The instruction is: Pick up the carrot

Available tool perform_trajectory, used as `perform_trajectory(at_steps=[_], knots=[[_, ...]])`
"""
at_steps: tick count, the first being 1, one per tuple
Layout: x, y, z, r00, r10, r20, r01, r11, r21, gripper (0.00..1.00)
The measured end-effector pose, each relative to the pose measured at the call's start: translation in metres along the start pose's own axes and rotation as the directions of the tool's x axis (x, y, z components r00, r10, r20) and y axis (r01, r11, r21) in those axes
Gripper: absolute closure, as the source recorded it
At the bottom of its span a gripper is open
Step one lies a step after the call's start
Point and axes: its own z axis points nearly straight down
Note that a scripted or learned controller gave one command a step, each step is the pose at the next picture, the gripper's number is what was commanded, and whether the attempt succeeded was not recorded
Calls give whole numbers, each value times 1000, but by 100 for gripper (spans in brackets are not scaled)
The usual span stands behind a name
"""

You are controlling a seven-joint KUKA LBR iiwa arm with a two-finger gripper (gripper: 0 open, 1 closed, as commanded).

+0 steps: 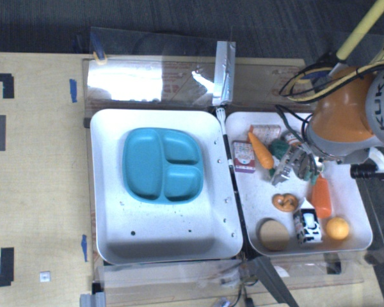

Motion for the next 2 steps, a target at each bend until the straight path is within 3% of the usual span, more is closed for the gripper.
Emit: perform_trajectory(at_steps=[1,2], knots=[[-67,36,14,966,258,-6,-258,966,5,100],[-60,38,13,966,255,-36,-255,967,17,0]])
